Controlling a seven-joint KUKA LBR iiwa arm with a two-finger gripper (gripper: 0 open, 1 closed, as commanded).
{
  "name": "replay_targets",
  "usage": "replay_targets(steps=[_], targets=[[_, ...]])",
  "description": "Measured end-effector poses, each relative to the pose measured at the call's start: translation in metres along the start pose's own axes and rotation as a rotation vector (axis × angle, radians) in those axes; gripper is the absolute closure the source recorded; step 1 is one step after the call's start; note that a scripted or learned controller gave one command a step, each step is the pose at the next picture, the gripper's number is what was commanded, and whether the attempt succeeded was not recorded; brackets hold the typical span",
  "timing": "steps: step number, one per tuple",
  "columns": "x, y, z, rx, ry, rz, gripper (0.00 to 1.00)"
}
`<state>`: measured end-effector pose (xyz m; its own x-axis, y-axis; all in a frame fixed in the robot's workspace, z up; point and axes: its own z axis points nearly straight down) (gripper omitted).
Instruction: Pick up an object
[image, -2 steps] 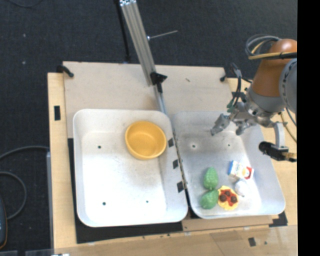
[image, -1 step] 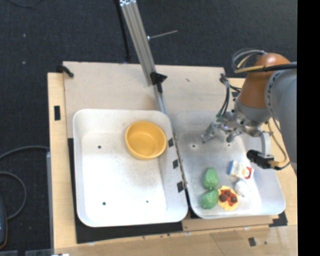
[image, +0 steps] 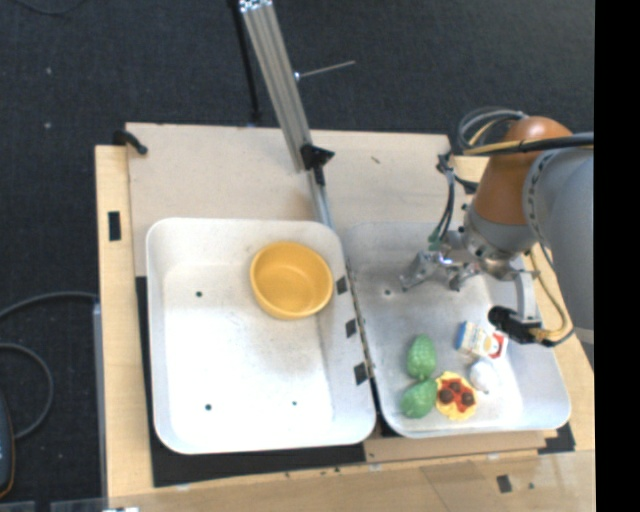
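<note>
In the left bin (image: 180, 330) we see a yellow bowl (image: 291, 279), upright, near the far edge. In the right bin (image: 540, 390) we find two green lumpy pieces, one (image: 422, 355) just behind the other (image: 419, 398). Touching the nearer one lies a yellow item with red spots (image: 457, 394). Beside it sit a small white object (image: 483, 375) and a white carton with blue and red print (image: 479, 340).

Right bin (image: 390, 320) left half open; objects (image: 440, 380) crowd front-right.
</note>
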<state>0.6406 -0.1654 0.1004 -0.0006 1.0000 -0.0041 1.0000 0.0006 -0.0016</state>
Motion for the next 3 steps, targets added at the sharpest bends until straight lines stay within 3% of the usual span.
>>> replay_targets(steps=[1,2,3], targets=[[-0.001,0.002,-0.013,-0.006,-0.001,-0.001,1.00],[0.008,-0.002,-0.068,-0.008,0.004,-0.004,1.00],[-0.003,0.004,-0.125,-0.009,0.002,-0.004,1.00]])
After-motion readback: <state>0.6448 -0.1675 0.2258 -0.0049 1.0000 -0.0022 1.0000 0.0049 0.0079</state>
